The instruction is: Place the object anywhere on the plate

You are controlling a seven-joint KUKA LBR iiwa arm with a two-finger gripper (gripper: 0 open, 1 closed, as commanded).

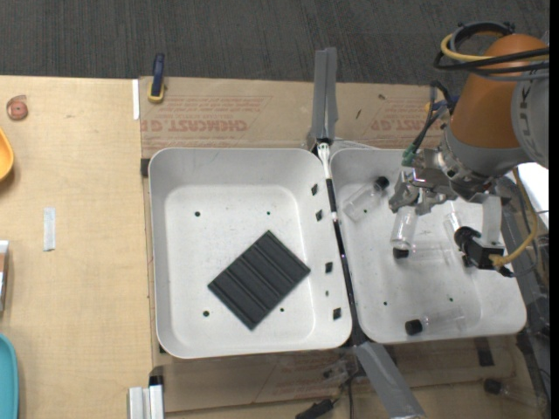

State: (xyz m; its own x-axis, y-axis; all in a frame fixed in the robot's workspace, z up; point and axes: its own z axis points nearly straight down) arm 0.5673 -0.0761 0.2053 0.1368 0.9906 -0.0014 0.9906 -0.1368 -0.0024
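Over the right bin point(498, 308) we find the arm point(493, 103), reaching in from the right with its gripper point(402, 241) low above the white floor, towards the bin's left half. Clenched or released? Can't tell from this angle, the tip is a blur of clear plastic and glare. Nothing can be made out in its grip. Down by the near rim lies a clear object with a black cap point(415, 326), well apart from the gripper. Up near the far wall sits a second small black-tipped piece point(381, 183). Across the divide, in the left bin point(175, 234), the dark ribbed plate point(259, 279) lies flat, turned at a diagonal, bare on top
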